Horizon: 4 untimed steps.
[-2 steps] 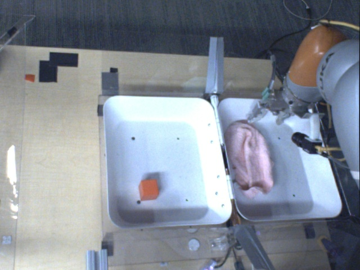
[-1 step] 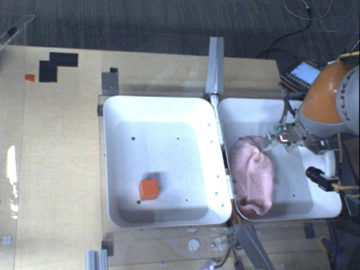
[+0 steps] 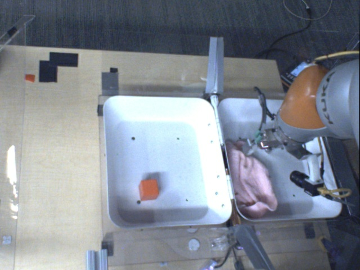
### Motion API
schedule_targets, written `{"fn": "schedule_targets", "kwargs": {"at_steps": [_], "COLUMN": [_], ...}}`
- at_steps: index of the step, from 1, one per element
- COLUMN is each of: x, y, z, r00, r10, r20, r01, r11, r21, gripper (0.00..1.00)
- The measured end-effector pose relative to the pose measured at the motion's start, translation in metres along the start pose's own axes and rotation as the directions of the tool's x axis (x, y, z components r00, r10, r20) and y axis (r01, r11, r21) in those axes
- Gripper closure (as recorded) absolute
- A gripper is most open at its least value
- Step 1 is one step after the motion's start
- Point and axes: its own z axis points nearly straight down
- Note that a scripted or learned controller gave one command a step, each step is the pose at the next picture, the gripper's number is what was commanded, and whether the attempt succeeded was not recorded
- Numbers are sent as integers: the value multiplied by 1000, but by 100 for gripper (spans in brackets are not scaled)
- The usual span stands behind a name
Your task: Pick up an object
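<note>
Arm [image 3: 315, 103]: over right bin [image 3: 242, 108] | gripper [image 3: 260, 142]: touching pink cloth [image 3: 250, 179], grip state indeterminable | orange block [image 3: 149, 189]: left bin [image 3: 121, 151]

Gripper [image 3: 254, 143] touches pink cloth [image 3: 251, 180] in right bin [image 3: 242, 110]; orange block [image 3: 149, 189] lies in left bin [image 3: 157, 107].
</note>
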Motion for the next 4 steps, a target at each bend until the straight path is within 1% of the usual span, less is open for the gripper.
{"fn": "schedule_targets", "kwargs": {"at_steps": [1,2,3,4], "x": [50,-8,3,11], "y": [38,16,-51,13], "z": [-97,-17,-2,-1], "r00": [991,999,995,1000], "r10": [132,44,-96,15], "r20": [0,-1,2,1], "r01": [-132,-44,96,-15], "r11": [991,999,995,1000], "r21": [6,12,-4,-2], "gripper": [0,0,0,0]}}
